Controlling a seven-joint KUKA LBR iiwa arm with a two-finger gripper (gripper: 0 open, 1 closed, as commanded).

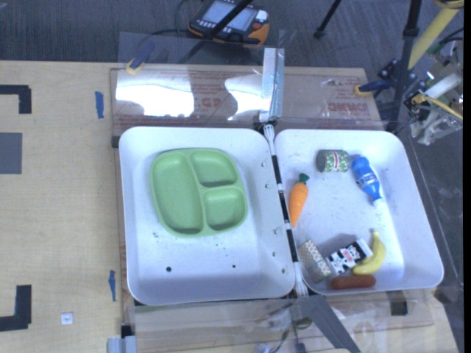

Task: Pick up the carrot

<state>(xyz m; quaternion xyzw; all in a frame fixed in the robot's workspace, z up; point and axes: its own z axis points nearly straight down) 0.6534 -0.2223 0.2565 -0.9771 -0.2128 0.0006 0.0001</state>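
Near the right bin (412, 197)'s front edge lie a banana (373, 257) and small packets. Farther in, the carrot (297, 199) lies untouched against its left wall. Pincer state: cannot tell. Approach not begun; next, descend over it.

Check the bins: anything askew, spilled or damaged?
Nothing spilled or broken. The carrot lies tight against the left wall of the right bin, beside the divider. The banana, a patterned box and a red item crowd its front corner. The green plate sits flat in the left bin.
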